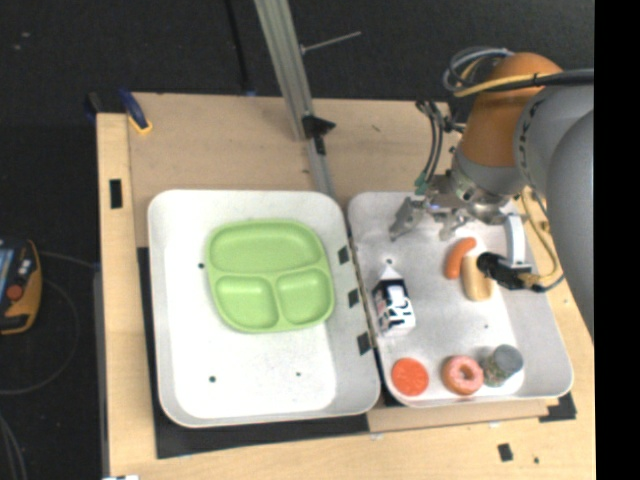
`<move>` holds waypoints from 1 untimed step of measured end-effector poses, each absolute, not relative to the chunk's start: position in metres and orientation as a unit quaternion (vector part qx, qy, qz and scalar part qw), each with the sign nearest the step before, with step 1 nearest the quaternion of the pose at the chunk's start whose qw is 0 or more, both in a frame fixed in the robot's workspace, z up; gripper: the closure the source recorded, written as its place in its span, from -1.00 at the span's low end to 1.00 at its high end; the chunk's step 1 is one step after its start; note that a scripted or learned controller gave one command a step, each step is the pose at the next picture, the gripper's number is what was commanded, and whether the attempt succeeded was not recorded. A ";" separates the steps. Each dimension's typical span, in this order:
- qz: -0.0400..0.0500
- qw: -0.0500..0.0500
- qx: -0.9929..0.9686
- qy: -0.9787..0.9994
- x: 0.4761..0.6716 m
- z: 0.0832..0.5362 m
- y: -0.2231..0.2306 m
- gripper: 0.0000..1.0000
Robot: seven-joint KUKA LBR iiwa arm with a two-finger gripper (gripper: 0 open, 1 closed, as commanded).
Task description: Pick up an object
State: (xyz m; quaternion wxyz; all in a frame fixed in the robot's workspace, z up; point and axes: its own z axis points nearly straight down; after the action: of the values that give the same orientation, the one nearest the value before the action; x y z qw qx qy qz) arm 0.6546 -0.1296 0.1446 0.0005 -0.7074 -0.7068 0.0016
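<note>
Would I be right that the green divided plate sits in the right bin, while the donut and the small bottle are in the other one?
Not quite: the camera view shows the green divided plate in the left bin. The donut and the small bottle are in the right bin.

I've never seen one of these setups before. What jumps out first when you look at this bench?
The bright green divided plate lies alone in the left white bin, the strongest patch of colour. On the right, the grey arm with its orange band reaches down over the far end of the right bin. That bin holds small toys: a hot dog, a black-and-white carton, and along the near edge an orange disc, a pink doughnut and a grey piece.
</note>
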 end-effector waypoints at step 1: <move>0.001 0.000 -0.708 -0.706 0.654 0.099 -0.131 -1.00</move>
State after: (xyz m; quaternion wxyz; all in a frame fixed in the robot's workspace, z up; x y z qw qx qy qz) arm 0.6544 -0.1306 0.0986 0.0002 -0.7077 -0.7065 0.0013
